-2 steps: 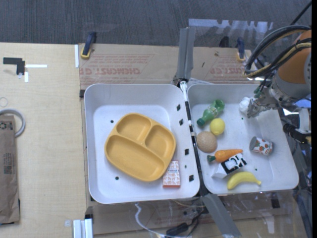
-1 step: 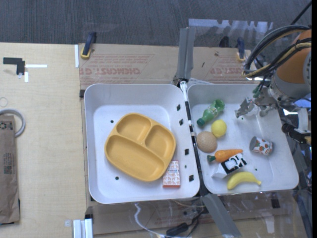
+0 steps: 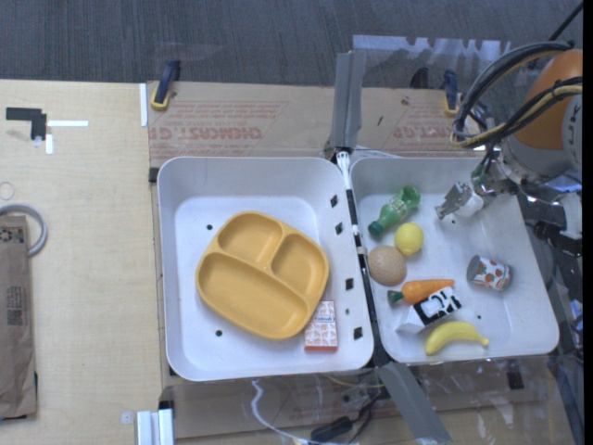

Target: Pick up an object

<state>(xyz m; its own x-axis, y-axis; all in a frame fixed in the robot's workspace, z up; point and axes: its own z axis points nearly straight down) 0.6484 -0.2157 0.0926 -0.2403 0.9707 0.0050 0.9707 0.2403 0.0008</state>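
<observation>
Two-finger gripper hovers right of the green plastic bottle in the right white bin; finger spacing unreadable. Descending here risks closing on nothing.

The hand hovers over the right bin, near a green bottle and lemon.

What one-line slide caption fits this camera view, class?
Gripper hovers over right bin of toy food; yellow divided plate sits in left bin.
</observation>
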